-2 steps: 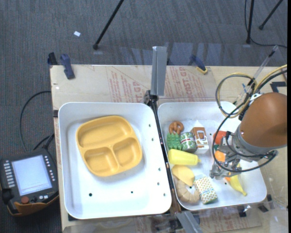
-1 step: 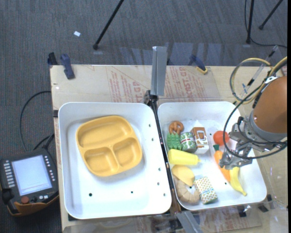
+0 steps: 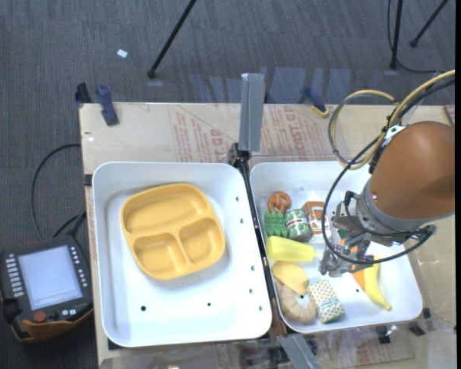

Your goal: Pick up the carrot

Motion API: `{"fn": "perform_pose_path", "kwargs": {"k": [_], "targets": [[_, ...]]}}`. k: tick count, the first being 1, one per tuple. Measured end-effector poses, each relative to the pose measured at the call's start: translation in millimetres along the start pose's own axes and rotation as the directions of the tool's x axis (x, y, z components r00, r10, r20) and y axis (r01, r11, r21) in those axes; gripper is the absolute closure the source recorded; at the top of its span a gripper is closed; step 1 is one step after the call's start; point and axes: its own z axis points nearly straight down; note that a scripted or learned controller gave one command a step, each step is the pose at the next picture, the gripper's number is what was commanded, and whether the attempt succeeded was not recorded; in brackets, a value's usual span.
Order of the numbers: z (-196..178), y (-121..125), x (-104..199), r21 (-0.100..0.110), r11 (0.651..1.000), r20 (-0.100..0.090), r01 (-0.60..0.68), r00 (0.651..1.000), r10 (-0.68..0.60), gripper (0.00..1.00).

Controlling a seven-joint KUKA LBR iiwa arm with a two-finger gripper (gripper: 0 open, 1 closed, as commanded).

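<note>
The gripper (image 3: 330,264) hangs low in the right bin (image 3: 412,298), its opening indiscernible, just beside the carrot (image 3: 359,277), which lies against the banana (image 3: 376,284); a clean grasp should avoid the banana.

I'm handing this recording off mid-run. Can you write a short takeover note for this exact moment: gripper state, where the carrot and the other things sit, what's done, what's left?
Gripper: low in the right bin, among the toy food; whether it is open or shut can't be told.
Carrot: orange piece beside the banana, partly hidden under the arm, lying on the bin floor.
Left bin: holds the yellow divided tray.
Done: arm is down near the carrot.
Left: grasp the carrot and lift it; no hold is visible yet.
</note>
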Motion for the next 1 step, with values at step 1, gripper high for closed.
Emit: {"fn": "perform_pose_path", "kwargs": {"k": [1], "targets": [[-32.7,-10.5,82.0,0.0,0.972,-0.001,0.235,0.972,-0.235,1.0]]}}
